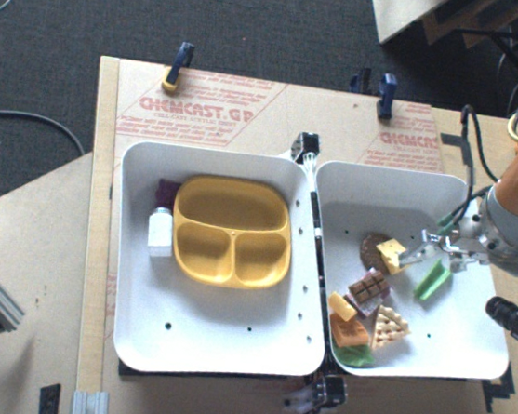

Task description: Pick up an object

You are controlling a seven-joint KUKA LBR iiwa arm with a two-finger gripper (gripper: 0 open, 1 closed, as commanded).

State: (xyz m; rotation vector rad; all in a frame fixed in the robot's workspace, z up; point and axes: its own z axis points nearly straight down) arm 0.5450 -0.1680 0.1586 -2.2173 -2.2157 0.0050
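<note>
Lying in the right bin [465,363], the pile of toy food [371,304] clusters near its left wall, with a green piece [432,281] just beside the gripper [422,252]. Whether the gripper is open or closed cannot be told. A yellow divided plate [232,231] fills the left bin [133,317].

We count two white bins [134,233] on the surface [108,136]. The left bin holds one yellow divided plate [233,231], one small white bottle [160,232] and one dark purple item [168,190] behind it. In the right bin [382,193] we count one green stick [432,281] and a cluster of roughly six toy food pieces [369,304], though overlaps blur the tally. Three clamps [177,67] grip the board's far edge.
</note>
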